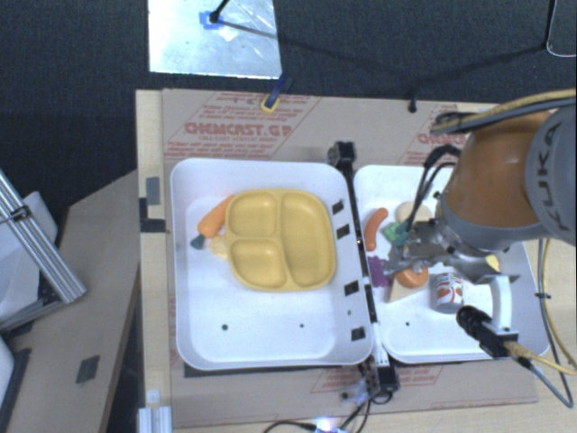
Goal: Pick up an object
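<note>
Dark carpet surrounds a table (225,120) covered with a printed cardboard sheet, on which two shallow white bins sit side by side, touching along a clipped centre seam. The left bin (270,332) carries a yellow divided plate (275,239), with a toy carrot (215,216) lying just beside its upper-left rim, half tucked against it.

The right bin (424,341) holds the loose toys, crowded toward its left half: a red sausage (375,227) close to the seam, a green piece (395,233) just beside it, a purple piece (380,273) lower down, an orange piece (414,278), and a small can (445,290) on its side.

The arm (505,183) reaches in from the right and bends low over this cluster, so the pincer (407,253) hangs among the toys, right above the orange piece and near the green one. Whether it is open or closed I cannot tell; the wrist hides that.

Judging by this pose, the pick is aimed at the orange piece, and nothing looks lifted yet. The tight crowding could make a clean grip awkward.
</note>
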`<act>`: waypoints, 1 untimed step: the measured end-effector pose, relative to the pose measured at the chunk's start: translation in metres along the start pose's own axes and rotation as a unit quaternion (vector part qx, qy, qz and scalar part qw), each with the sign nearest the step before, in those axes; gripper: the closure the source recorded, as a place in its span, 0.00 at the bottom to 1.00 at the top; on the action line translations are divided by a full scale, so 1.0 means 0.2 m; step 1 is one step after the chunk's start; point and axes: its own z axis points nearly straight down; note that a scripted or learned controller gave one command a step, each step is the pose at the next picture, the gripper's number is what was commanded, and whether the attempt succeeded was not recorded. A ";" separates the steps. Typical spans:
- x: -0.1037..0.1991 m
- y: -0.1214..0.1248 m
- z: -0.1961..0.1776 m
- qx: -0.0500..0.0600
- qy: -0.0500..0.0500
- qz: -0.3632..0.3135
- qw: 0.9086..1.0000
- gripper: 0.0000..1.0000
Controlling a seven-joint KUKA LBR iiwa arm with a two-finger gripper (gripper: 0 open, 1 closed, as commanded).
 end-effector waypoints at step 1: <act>-0.08 -0.01 0.04 -0.001 -0.001 0.004 1.000 1.00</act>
